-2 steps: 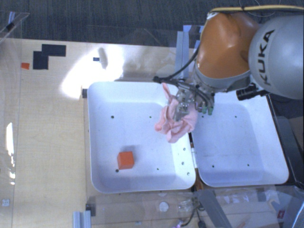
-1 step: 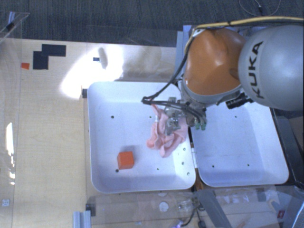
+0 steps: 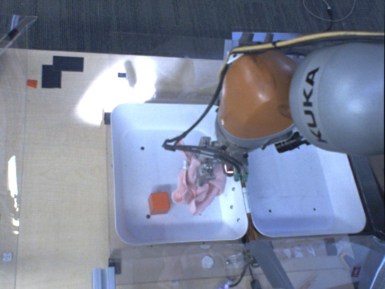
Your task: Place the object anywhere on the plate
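Note:
A small orange-red cube [image 3: 159,203] lies on the floor of the left bin [image 3: 129,161], near its front. Just right of the cube is a pale pink, lobed, soft-looking item [image 3: 194,191] spread out on the bin floor. My gripper [image 3: 208,170] hangs directly over the upper right part of that pink item, under the orange wrist band [image 3: 255,98], and it hides part of the item. Whether it touches the pink item cannot be told. The cube lies apart from the gripper, to its lower left.
The right bin [image 3: 313,209] adjoins the left one, and the big grey arm [image 3: 337,95] covers its back half. A black cable [image 3: 201,122] runs from the wrist down into the left bin. Wooden bench top [image 3: 54,179] stretches to the left.

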